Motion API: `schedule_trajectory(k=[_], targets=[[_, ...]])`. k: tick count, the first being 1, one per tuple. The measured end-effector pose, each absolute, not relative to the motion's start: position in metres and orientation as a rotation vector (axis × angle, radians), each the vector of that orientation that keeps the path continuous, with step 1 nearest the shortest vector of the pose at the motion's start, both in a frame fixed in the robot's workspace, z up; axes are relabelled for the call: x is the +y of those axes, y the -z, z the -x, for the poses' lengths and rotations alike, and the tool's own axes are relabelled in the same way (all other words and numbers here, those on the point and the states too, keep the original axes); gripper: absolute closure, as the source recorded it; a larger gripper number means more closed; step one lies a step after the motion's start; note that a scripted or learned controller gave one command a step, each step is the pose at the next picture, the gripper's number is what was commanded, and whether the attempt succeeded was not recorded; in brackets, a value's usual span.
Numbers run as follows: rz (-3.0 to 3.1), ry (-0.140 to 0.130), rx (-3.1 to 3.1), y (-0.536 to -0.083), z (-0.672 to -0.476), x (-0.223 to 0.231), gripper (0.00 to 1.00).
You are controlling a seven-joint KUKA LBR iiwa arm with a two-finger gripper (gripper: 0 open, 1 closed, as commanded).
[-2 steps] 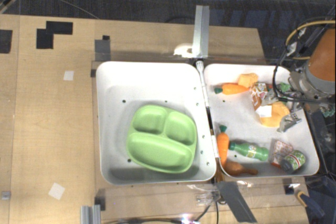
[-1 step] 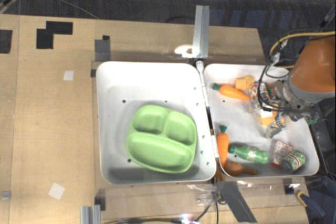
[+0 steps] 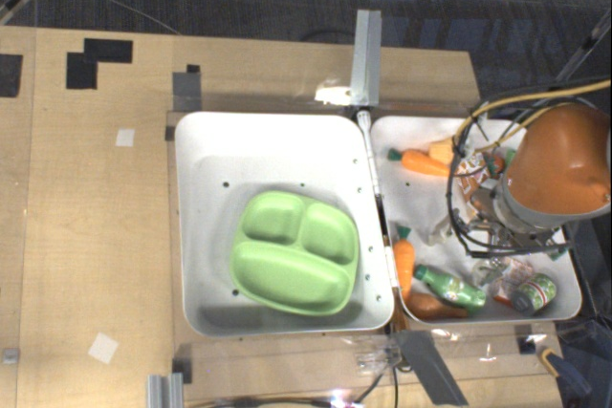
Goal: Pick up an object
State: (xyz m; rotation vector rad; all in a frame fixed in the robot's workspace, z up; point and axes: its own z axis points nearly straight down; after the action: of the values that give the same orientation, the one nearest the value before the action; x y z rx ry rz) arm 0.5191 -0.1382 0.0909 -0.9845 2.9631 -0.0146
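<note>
Carrot (image 3: 404,265) upright lengthwise, green top farthest

Your wooden bench (image 3: 86,234) carries two white bins side by side: the left bin (image 3: 206,205) mid-bench, the right bin (image 3: 421,205) toward its right edge.

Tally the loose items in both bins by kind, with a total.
Green divided plate, left bin: 1
Carrots, right bin, one near the top, one by the divider: 2
Green bottle: 1
Brown item under the bottle: 1
Small can: 1
Total: 6. The arm hides part of the right bin.
</note>
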Motion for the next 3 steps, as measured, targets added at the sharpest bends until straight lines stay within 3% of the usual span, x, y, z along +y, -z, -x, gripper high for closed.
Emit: schedule_trajectory(k=[1,2,3], targets=[[0.965,0.035,2.965,-0.093,-0.513,-0.097,0.0],[0.976,0.029,2.949,-0.102,-0.518,-0.092,1.0],[0.56,0.0,3.081,-0.236,-0.517,-0.033,1.0]])
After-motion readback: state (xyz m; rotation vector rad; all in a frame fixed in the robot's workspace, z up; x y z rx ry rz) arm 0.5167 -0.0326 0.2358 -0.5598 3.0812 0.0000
